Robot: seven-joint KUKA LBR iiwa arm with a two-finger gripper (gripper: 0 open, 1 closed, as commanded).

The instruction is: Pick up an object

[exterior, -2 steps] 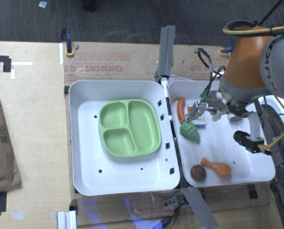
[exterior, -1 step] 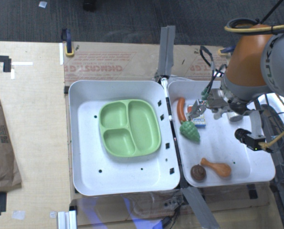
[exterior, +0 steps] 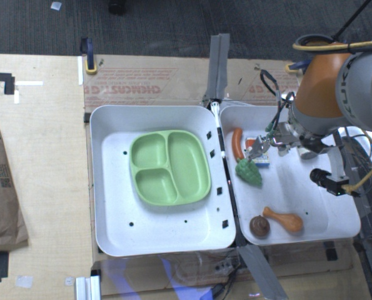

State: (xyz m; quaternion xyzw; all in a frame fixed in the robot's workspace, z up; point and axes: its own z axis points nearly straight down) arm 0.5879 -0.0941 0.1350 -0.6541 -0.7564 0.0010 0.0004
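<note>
Two shallow white bins stood side by side on the bench; the left bin (exterior: 104, 186) held a pale green plastic plate with three compartments (exterior: 170, 166), lying flat near its middle; the right bin (exterior: 311, 195) held the loose objects and the working end of the grey arm with its orange band (exterior: 320, 83), which reached in from the right. The two-finger gripper (exterior: 259, 147) hung low over the upper left part of the right bin, its tips pointing down and to the left; whether those tips stood apart or together could not be told, for the wrist and cables crowded them.

Four things lay within reach; an orange-red sausage-shaped toy (exterior: 237, 144) lay just to the left of the gripper, its long axis running up and down the view, close along the bin's left wall; a small blue and white box (exterior: 261, 159) lay directly beneath the tips, partly covered; a dark green leafy toy (exterior: 249, 172) lay just below and slightly left, touching or nearly touching the box; a tan wooden pestle-like piece with a dark brown rounded head (exterior: 274, 220) lay well apart, toward the near edge, its length running left to right.

In my judgement nothing was yet held; the nearest candidates were the box and the green toy, both needing little more than a straight descent.
</note>
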